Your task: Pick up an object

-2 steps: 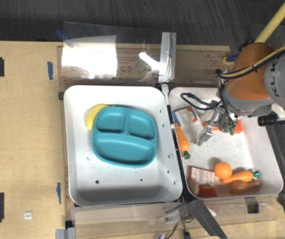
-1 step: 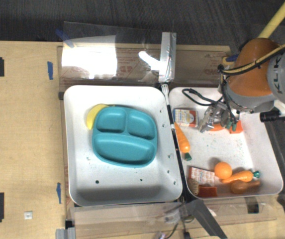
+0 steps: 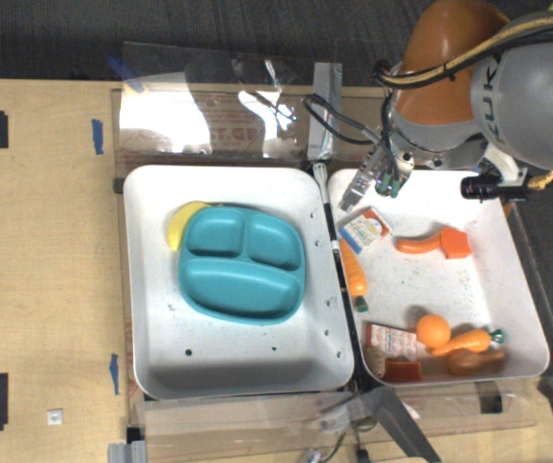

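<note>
The right bin (image 3: 508,258) holds a scatter of small things. Near its upper left corner lies a small white and red packet (image 3: 364,230), tilted, and just beside it toward the bin's middle lies an orange piece with a squared end (image 3: 435,243). Along the bin's left wall a carrot (image 3: 354,273) lies lengthwise, close under the packet. In the lower part of the bin sit an orange ball (image 3: 433,331), a second carrot with a green tip (image 3: 469,340) touching it, a brown oblong piece (image 3: 476,360) just below that, and a flat red and white packet (image 3: 390,347) against the lower left corner.

The end effector (image 3: 365,183) hangs over the upper left corner of the right bin, just above the tilted packet and near the rim between the two bins. Nothing shows between its fingers, and whether they are spread or closed cannot be told from this angle. The grey arm with its orange band (image 3: 450,56) reaches in from the upper right, with cables running along it.

The left bin (image 3: 160,355) carries a teal divided plate (image 3: 242,263) lying flat near its middle, with a yellow thing (image 3: 179,222) tucked partly under the plate's upper left edge. Both bins rest side by side on the bench (image 3: 35,258), whose tan surface bears black and blue tape marks.
</note>
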